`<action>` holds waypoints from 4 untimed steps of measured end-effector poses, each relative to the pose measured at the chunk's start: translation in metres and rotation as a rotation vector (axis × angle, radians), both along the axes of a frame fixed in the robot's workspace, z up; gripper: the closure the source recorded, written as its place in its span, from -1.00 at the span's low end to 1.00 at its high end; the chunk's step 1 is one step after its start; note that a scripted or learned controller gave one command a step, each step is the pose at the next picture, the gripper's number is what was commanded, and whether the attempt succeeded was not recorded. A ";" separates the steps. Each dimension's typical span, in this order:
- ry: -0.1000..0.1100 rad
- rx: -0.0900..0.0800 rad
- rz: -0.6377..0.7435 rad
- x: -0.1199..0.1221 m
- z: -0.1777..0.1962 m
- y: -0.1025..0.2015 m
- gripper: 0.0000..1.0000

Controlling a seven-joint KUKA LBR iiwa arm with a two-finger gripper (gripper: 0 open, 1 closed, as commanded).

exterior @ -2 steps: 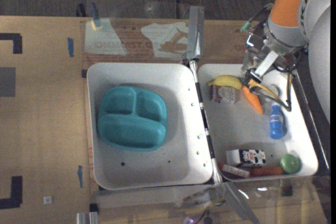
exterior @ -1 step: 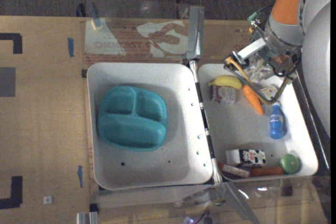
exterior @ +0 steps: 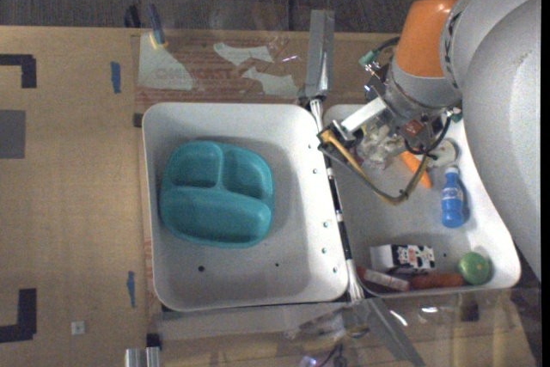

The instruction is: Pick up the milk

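The milk (exterior: pixel 402 256) is a small white carton with black cow patches, lying on its side near the front edge of the right bin (exterior: pixel 378 223). My gripper (exterior: pixel 375 143) hangs over the back part of that bin, well behind the carton, under the arm's orange band. A tangle of cable and clear plastic hides the fingers.
In the right bin lie a blue bottle (exterior: pixel 453 198), a green ball (exterior: pixel 474 267), a red-brown stick (exterior: pixel 427 280) and an orange piece (exterior: pixel 418 168). The left bin (exterior: pixel 232 275) holds a teal divided plate (exterior: pixel 216 192). A metal divider (exterior: pixel 320 56) stands behind the bins.
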State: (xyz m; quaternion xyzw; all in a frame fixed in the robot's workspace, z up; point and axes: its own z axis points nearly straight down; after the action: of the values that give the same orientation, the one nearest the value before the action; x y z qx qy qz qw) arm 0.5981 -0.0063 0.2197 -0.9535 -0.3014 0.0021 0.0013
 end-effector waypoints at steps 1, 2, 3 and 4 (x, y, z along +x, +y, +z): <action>0.000 0.000 0.000 0.000 0.000 0.001 -1.00; -0.001 0.001 0.161 -0.116 0.066 -0.037 -1.00; -0.002 0.001 0.385 -0.120 -0.036 -0.044 -1.00; -0.005 -0.001 0.477 -0.107 0.005 -0.141 -1.00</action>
State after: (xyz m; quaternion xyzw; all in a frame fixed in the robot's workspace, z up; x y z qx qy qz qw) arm 0.4912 -0.1468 0.2245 -0.8554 -0.5180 0.0000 -0.0005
